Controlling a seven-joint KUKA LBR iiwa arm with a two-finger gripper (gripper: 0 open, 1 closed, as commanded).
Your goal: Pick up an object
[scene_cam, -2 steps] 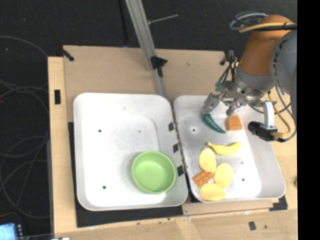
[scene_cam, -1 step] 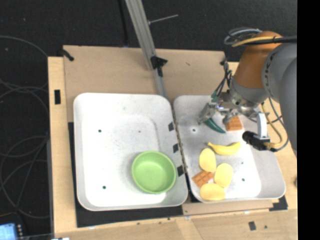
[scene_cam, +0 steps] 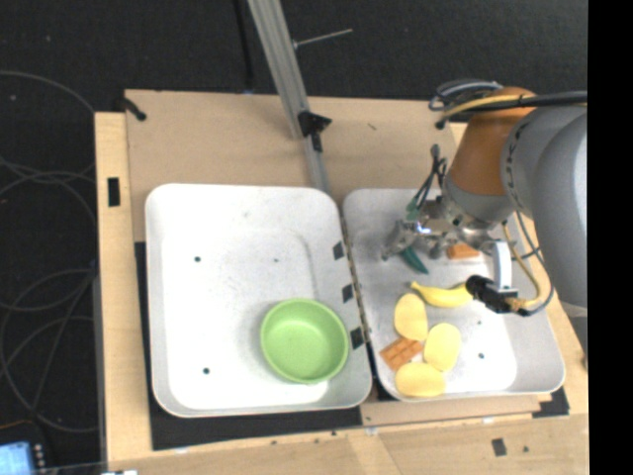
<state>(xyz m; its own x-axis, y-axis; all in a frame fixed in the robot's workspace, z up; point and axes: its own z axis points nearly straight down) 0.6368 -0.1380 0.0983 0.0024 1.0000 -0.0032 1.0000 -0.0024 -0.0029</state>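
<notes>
My gripper [scene_cam: 413,249] hangs over the upper middle of the right bin [scene_cam: 376,216], below the orange wrist band. Just under it lies a yellow banana [scene_cam: 442,295]. Three pale yellow rounded pieces [scene_cam: 410,317] [scene_cam: 442,345] [scene_cam: 420,380] cluster toward the bin's front, with a small orange piece [scene_cam: 399,351] beside them. Another orange object [scene_cam: 462,252] sits partly hidden under the wrist. A dark teal part shows near the fingertips. A green bowl [scene_cam: 304,339] rests in the left bin [scene_cam: 198,265].
A slanted metal pole [scene_cam: 287,77] rises from behind the bins. Black cabling [scene_cam: 499,295] loops from the wrist over the right bin's right side. The bins sit on a tan bench [scene_cam: 218,137].
</notes>
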